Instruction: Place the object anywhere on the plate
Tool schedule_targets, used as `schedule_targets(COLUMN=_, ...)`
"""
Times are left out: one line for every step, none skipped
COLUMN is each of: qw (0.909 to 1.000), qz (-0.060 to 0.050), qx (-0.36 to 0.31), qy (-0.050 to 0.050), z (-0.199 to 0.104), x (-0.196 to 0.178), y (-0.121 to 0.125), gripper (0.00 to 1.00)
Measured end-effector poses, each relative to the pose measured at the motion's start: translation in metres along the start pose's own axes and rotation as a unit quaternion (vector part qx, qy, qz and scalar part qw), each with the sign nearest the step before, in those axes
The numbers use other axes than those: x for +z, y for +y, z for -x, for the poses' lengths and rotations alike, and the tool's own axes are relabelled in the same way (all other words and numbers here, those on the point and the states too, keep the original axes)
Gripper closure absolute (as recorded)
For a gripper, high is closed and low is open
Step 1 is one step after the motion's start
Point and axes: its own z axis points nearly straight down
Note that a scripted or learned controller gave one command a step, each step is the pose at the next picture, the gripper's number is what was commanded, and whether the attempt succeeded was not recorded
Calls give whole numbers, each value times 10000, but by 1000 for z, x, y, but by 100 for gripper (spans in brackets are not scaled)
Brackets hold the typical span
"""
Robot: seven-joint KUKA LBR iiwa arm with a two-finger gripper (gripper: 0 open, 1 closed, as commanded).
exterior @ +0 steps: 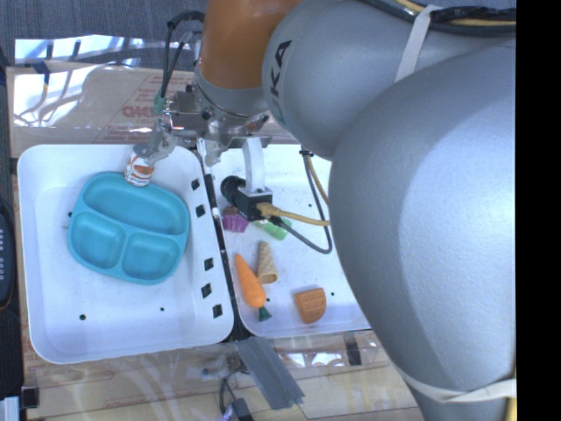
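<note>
Blue plate [130, 228] in left bin [53, 323]; carrot [250, 282] in right.

**Bright, hard light with glare along the table's edges**

The scene is brightly lit. The white bins [53, 323] are near blown out, their rims losing detail. Sharp glare streaks cross the glossy table [88, 90] behind the bins and again along its front edge. The grey arm [421, 191] carries soft highlights on its rounded casing and looms large and slightly soft, being close to the lens. The blue plate [129, 226] shows even colour with faint shading in its compartments. Small things look coarse and pixelated.
</note>
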Motion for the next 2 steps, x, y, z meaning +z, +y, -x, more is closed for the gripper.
schedule_targets(qw=10000, qz=0, qx=0, qy=0, z=0, x=0, y=0, gripper=0)
schedule_targets(qw=10000, qz=0, qx=0, qy=0, z=0, x=0, y=0, gripper=0)
